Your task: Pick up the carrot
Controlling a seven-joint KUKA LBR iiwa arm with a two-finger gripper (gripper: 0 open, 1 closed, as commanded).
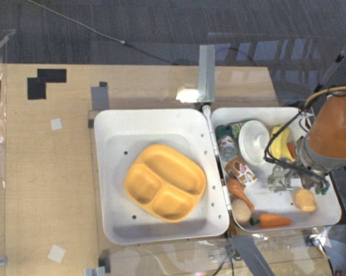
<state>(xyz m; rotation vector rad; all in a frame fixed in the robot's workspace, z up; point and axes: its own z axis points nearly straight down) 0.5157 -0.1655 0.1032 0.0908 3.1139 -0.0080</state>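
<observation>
— Two white bins sit side by side on the surface [49, 186] before us. What do we have in the left bin [105, 166]?

— We see a yellow divided tray [165, 182] lying in its middle, tilted a little, with three compartments.

— And the right bin [331, 210]?

— We count several things crowded toward its left half: a white bowl [253, 141] at the far side, a small can [226, 145] just left of it, a yellow banana [281, 145] to the bowl's right, and a round reddish packet [242, 170] nearer to us. Along the near left corner lie a sweet potato [239, 192] and a pale potato [241, 211].

— Where is the carrot [273, 220]?

— We find it lying flat along the near wall of the right bin, its green end pointing left, just beside the pale potato.

— And the arm?

— We see it enter from the right, its orange band [333, 127] over the bin's right side. The pincer [289, 181] hangs over the bin floor, farther than the carrot and apart from it, with a small tan bread roll [305, 200] near its right. We cannot tell whether its fingers stand apart or together.
</observation>
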